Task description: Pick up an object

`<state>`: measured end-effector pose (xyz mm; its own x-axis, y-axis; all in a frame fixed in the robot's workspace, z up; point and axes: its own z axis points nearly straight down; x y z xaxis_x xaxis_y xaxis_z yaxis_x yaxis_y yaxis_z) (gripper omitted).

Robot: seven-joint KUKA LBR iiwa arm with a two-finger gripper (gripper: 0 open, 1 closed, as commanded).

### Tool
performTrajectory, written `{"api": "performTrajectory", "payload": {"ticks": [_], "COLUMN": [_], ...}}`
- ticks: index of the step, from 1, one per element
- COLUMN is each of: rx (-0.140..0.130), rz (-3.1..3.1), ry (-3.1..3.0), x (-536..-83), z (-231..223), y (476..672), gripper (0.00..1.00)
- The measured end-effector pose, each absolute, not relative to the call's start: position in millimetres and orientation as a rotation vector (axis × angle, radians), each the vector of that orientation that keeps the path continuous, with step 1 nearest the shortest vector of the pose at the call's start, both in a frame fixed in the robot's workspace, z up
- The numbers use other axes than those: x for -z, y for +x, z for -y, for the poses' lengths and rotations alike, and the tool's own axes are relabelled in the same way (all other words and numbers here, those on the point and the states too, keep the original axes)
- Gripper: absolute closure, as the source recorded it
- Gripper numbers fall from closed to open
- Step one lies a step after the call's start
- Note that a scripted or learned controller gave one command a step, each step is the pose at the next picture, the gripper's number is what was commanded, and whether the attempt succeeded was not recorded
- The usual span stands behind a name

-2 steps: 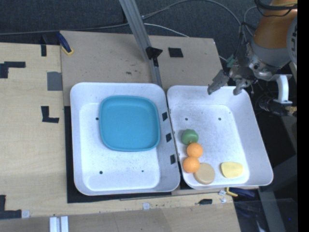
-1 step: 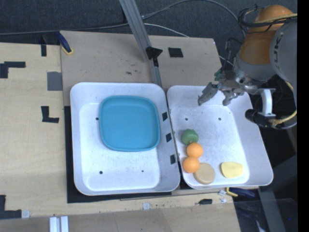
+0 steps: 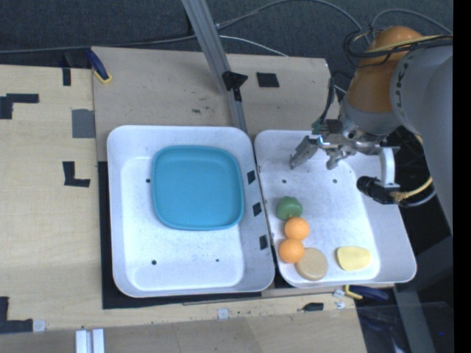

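In the right bin (image 3: 383, 230) several small objects lie near the front: a green ball (image 3: 289, 207), two orange balls (image 3: 296, 228) (image 3: 291, 251), a tan round disc (image 3: 312, 263) and a yellow piece (image 3: 354, 257). My gripper (image 3: 316, 157) hangs over the back of that bin, well behind the green ball. Its two fingers are spread apart with nothing between them.
The left bin (image 3: 132, 256) holds a blue square plate (image 3: 197, 187). A grey metal pole (image 3: 215, 50) slants over the bench behind the bins. Black cables lie behind the arm at the top right.
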<state>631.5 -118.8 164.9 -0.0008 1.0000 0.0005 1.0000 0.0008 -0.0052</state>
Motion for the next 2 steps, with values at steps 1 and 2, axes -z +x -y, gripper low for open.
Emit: {"api": "performTrajectory", "payload": {"ticks": [1, 2], "rx": [-0.005, -0.001], "rz": [2.22, 2.222], "ry": [-2.217, -2.22], "x": [-113, -126], "z": [109, 109], "y": [634.3, 635.6], "gripper": [0.0, 1.0]}}
